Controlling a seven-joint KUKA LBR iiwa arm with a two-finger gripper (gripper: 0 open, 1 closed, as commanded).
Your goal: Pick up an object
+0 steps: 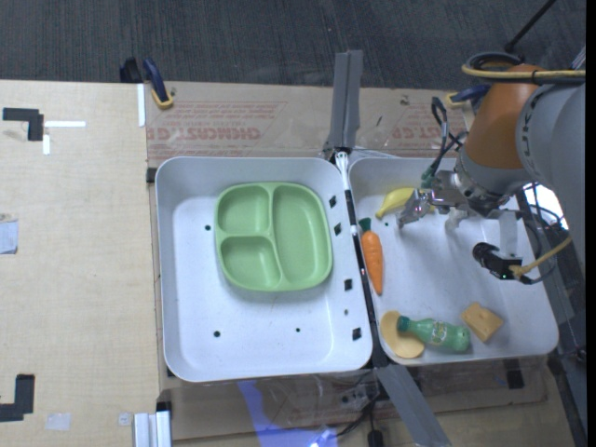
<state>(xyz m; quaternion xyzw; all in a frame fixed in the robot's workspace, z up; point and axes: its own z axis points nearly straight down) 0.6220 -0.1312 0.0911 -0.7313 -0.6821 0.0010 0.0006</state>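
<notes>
Nearest the camera, along the front wall of the right bin (549,343), lie a green bottle (438,334) resting against a tan disc (402,341), and a little apart to the right a tan wedge (482,321). Further in, a carrot (372,259) lies lengthwise by the divider, close to the left bin (186,277), which holds a green tray (274,236). At the back of the right bin a banana (395,200) lies just beside the pincer (436,209), which hangs low over the bin floor; its fingers look spread with nothing between them, so I judge it open and empty. The banana seems the likeliest target: probably a light toy, stiff and smooth, so it may skid on the slick white floor. A grip across its middle, squeezing the narrow sides, should hold best; the tapered tips would likely slip free.
</notes>
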